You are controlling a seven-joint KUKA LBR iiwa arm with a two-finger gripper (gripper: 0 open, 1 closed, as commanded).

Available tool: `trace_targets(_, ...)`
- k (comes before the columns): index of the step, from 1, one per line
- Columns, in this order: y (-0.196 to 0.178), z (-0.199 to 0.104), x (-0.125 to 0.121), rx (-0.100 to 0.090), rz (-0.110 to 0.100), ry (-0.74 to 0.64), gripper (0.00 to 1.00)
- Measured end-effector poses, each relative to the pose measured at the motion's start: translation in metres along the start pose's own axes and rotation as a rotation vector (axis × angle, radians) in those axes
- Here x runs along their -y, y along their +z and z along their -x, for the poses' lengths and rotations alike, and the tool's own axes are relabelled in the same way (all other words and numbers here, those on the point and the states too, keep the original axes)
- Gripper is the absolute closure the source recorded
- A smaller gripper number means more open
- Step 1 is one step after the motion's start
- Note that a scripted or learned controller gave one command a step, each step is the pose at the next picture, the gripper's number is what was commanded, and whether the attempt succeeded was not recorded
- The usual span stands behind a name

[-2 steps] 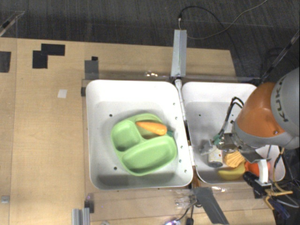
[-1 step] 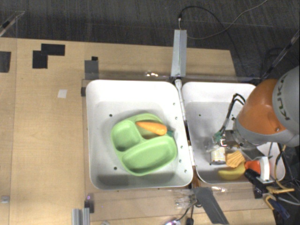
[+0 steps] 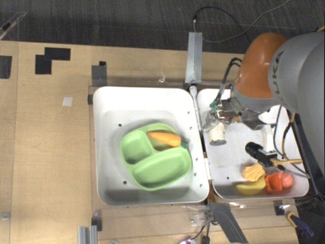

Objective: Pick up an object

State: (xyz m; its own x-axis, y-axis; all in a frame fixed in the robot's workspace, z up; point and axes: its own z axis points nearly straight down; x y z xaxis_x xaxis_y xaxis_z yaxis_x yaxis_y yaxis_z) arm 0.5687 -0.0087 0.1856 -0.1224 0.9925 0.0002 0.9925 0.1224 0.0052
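— Green divided plate (image 3: 152,161) as the mark: sitting where?
— Set askew in the left white bin (image 3: 109,136), close to that bin's right wall.
— Anything on it?
— Orange carrot (image 3: 164,138), lying across the plate's upper compartment, its right end at the rim.
— And the gripper (image 3: 217,130)?
— Just right of the plate, beyond the wall, low at the left edge of the right white bin (image 3: 233,154), about level with the carrot. Hung from the grey arm (image 3: 302,70), whose orange band (image 3: 259,67) shows up and right of the plate.
— Claw apart or together?
— Cannot tell; too hidden from this angle.
— Other things to pick?
— Well right of the plate, level with its lower edge: ridged yellow-orange piece (image 3: 253,173), yellow banana (image 3: 251,188) touching just below it, red round piece (image 3: 279,182) beside both, on the side away from the plate.
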Motion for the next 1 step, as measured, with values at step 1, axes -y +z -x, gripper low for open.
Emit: trace_targets(1, -0.1362, -0.0369, 0.0196, 0.0, 0.001, -0.02, 1.0)
